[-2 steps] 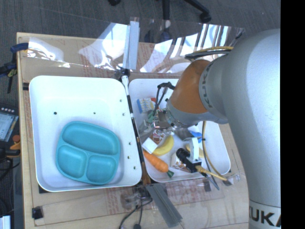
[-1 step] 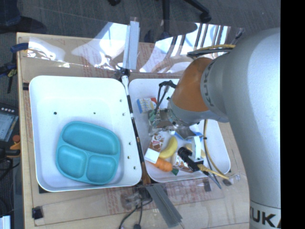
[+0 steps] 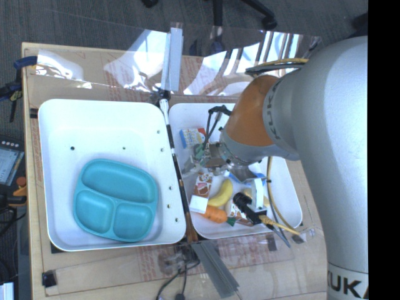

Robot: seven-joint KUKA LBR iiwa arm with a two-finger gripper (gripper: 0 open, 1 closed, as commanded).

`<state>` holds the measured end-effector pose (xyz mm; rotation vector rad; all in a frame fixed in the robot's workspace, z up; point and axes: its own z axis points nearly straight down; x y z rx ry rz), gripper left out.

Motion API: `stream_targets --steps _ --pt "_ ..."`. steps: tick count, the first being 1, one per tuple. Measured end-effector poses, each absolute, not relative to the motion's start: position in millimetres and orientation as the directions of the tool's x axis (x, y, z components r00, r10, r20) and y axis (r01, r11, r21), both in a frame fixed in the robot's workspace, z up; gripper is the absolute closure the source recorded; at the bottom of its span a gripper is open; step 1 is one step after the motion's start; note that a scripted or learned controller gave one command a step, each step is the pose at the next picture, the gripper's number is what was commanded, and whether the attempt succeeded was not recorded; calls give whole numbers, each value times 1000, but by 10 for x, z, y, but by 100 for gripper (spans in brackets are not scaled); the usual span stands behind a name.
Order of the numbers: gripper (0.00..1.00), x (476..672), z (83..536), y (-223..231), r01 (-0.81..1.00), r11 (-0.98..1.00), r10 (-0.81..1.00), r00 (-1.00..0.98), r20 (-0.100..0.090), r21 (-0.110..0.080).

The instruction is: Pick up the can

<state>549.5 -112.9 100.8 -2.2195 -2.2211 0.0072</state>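
In the right bin, a small can with a red and brown label lies near the bin's left wall, just left of a yellow banana. My gripper reaches down from the orange-banded wrist and sits just above and behind the can. The wrist hides much of the gripper. Whether it touches the can is unclear.
An orange carrot and a white block lie at the front of the right bin. A colourful packet lies at its back left. The left bin holds a teal divided plate. The arm covers the right bin's far side.
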Motion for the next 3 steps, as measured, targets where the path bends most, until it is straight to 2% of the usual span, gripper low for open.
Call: stream_targets --steps 1,2,3 --pt "0 4912 921 -1185 993 121 993 -121 -4 -2" --pt "100 4921 1014 -1155 992 129 992 -129 0 -2" --pt "100 4759 1908 -497 1000 -23 1000 23 1 -6"
